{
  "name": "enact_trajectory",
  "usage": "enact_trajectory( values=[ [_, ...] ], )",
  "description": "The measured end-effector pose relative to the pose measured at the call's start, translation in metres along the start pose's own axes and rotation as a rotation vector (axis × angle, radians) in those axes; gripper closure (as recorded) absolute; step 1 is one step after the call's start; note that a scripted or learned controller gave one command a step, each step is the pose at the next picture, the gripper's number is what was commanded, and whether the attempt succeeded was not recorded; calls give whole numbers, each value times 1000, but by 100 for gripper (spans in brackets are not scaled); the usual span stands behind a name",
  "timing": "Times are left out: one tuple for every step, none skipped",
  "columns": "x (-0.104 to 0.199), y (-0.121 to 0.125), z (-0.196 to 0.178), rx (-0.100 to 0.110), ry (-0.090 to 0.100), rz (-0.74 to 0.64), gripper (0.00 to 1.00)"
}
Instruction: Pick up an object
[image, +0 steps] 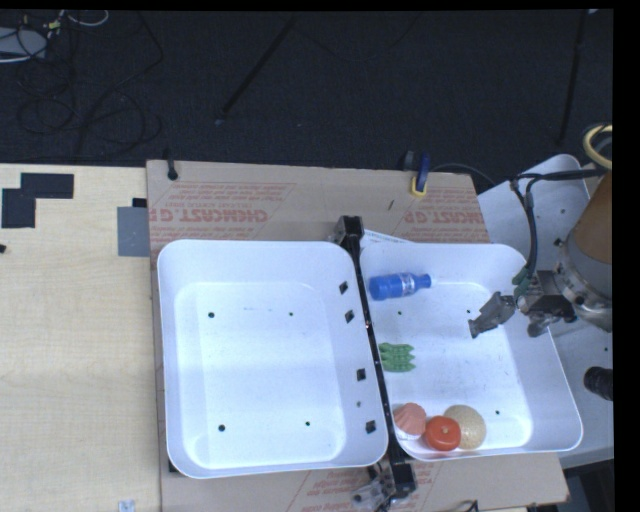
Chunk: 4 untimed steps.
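The arm (590, 250) comes in from the right and hangs its jaws (515, 312) over the right-hand bin (545, 400), near that bin's right wall. One dark finger (490, 316) points left and down, with a second piece showing further right. The two stand apart with nothing between them, so the jaws are open and hold nothing.

Everything to pick from lies in that same bin. A blue bottle (399, 286) lies on its side well to the left of the jaws and a little higher in the view, close to the divider (365, 330) between the bins. A small green thing (396, 357) sits left of and below the jaws, also just beside the divider. Down in the bin's near-left corner, well below and left of the jaws, three round things crowd together: a pinkish one (408, 418), a red one (442, 433) touching it, and a tan one (466, 424) against the red one's right.

The left-hand bin (190, 270) stands further left, beyond the divider. Both bins rest on a cardboard sheet (260, 205) over the worktop (70, 350).
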<state>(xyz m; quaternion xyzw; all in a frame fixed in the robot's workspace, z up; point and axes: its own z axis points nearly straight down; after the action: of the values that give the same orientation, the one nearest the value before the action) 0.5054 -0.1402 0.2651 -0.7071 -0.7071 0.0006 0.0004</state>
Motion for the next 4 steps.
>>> enact_trajectory(
  values=[
    [-54,-32,6,3,0,6,0],
    [-51,-30,-4,3,2,2,100],
    [-75,-29,-84,-8,-4,2,100],
    [-72,-31,31,9,5,0,100]
  ],
)
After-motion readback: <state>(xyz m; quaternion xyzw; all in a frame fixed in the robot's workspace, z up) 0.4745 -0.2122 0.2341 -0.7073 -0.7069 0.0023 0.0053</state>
